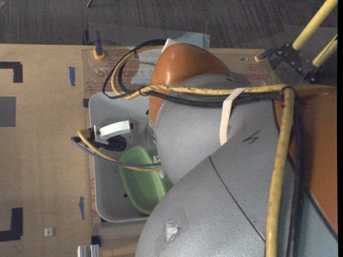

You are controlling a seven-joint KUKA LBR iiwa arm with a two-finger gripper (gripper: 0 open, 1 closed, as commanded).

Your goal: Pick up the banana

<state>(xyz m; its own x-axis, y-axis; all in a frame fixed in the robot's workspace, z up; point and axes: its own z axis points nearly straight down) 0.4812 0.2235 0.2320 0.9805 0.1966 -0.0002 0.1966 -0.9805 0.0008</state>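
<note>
Open bin floor (107, 197) at lower left, free for passing; hemmed at centre by green dish (136, 178); rightward shut off by grey arm (214, 159).

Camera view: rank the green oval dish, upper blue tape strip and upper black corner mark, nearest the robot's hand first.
1. Green oval dish, in the white bin.
2. Upper blue tape strip, on the bench.
3. Upper black corner mark, far left.
</note>
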